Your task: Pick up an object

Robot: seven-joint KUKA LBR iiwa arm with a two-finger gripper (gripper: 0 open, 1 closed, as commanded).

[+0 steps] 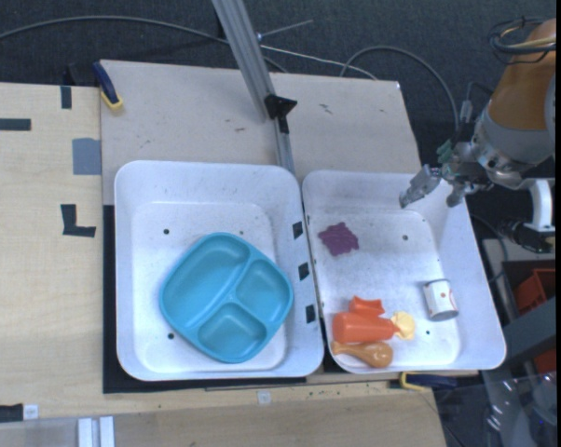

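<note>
My gripper [436, 190] hovers over the far right corner of the right bin [472, 277], its two fingers spread apart with nothing between them. In that bin lie a purple piece [338, 238] near the middle left, a small silver can [438, 299] at the right, an orange-red toy [362, 323], a small yellow piece [403, 325] and a tan drumstick-shaped toy [366, 352] near the front. The gripper stands well apart from all of them.
The left bin [136, 250] holds a blue divided plate [226, 296]. A slanted metal rail [253, 63] runs down to the seam between the bins. The arm's orange band [526, 82] sits at the right edge. Cables lie behind the bench.
</note>
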